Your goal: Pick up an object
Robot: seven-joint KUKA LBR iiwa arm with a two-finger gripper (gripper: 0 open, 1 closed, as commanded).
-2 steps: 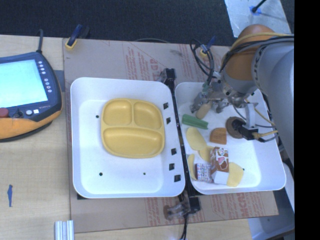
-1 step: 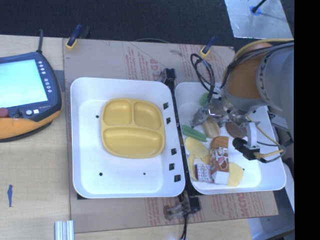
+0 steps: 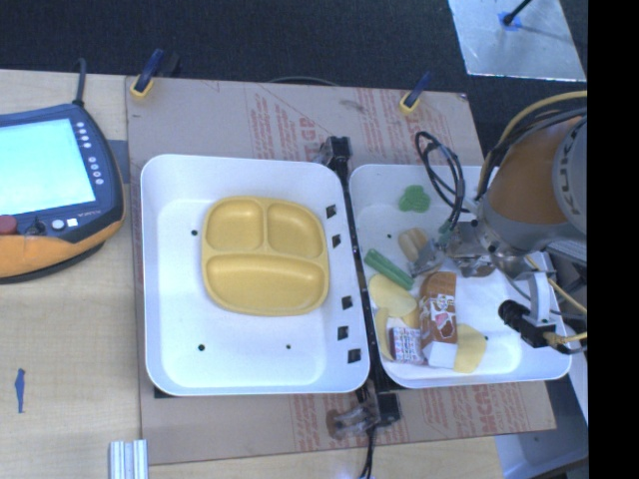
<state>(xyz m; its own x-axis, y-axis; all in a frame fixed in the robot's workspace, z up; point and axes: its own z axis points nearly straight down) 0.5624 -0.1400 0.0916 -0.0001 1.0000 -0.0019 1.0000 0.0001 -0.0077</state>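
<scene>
In the right bin (image 3: 539, 365) lies a heap of small objects. Among them are a green round piece (image 3: 413, 200), a tan cylinder (image 3: 412, 241), a green stick (image 3: 387, 268), a brown packet (image 3: 438, 305), a small red and white packet (image 3: 404, 344) and yellow pieces (image 3: 391, 297). My gripper (image 3: 435, 256) is low over the bin's middle, just right of the tan cylinder and above the brown packet. The grey arm with its orange band (image 3: 529, 183) comes in from the right. I see nothing lifted off the bin floor.
The left bin (image 3: 165, 267) holds a yellow divided plate (image 3: 266, 254). A black divider with clips (image 3: 349, 267) runs between the bins. Black cables (image 3: 439, 173) loop over the right bin's far side. A teach pendant (image 3: 50, 193) lies at the far left of the bench.
</scene>
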